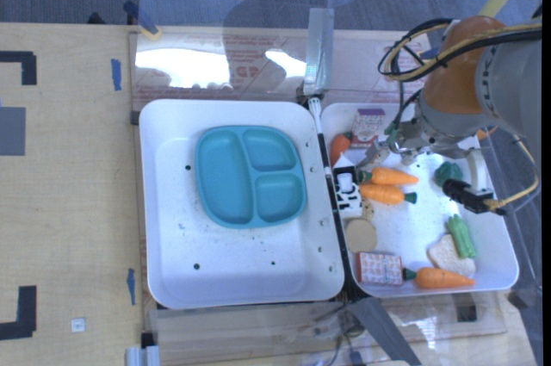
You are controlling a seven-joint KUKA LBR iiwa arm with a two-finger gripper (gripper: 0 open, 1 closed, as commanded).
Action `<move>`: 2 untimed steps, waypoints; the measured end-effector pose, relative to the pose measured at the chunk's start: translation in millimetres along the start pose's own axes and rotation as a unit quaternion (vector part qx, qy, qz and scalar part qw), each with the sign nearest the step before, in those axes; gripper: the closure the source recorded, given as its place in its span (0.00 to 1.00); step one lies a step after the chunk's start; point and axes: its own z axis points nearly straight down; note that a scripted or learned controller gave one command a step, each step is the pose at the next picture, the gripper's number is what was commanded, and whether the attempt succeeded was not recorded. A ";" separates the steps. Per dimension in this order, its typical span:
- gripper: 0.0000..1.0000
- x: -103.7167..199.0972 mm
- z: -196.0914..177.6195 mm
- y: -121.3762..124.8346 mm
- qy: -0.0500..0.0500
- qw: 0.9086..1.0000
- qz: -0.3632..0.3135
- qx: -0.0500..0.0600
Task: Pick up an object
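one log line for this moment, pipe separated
stage: reaching | end effector: over right bin, near two carrots | grasp: unclear | blue divided plate: left bin

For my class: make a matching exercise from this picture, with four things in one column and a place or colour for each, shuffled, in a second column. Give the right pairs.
Things:
1. divided plate
2. carrot by the near rim
3. slice of bread
4. tool

Descriptions:
A. orange, with a green end
B. in the left bin, teal
C. over the far part of the right bin
D. pale, beside a green vegetable

Pairs: 1-B, 2-A, 3-D, 4-C
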 end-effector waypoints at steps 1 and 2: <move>0.00 26.3 -1.2 -60.9 -0.001 1.000 -0.013 0.000; 0.00 27.7 -1.8 -93.9 -0.001 0.990 -0.144 -0.002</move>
